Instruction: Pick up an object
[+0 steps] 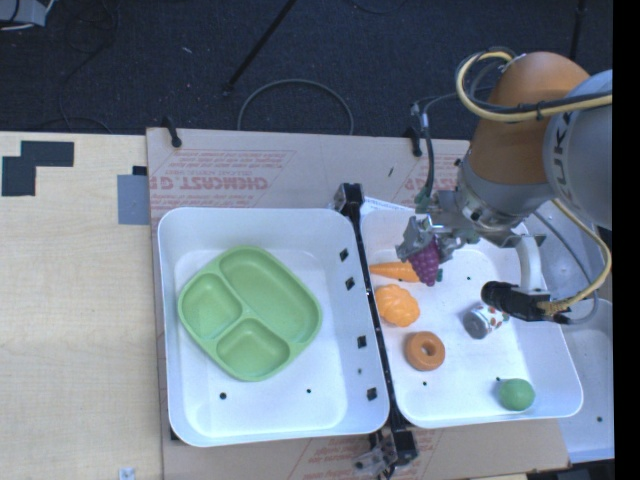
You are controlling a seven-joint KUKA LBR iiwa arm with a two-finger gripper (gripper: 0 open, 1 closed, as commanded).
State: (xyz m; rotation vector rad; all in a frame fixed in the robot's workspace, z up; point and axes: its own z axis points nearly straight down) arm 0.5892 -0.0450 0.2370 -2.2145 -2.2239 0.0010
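Right now the jaws [428, 246] hang over the upper left of the right bin [560, 373], pinching a purple grape bunch [428, 263] just above an orange carrot [392, 271]. Below lie an orange fruit [398, 306], a doughnut [426, 351], a small can [480, 321] and a green lime [516, 394]. The left bin [190, 408] holds a green divided plate [249, 312].

A robotics lab: 2 white bins [190, 258] on a bench, cables [290, 98] on the floor.
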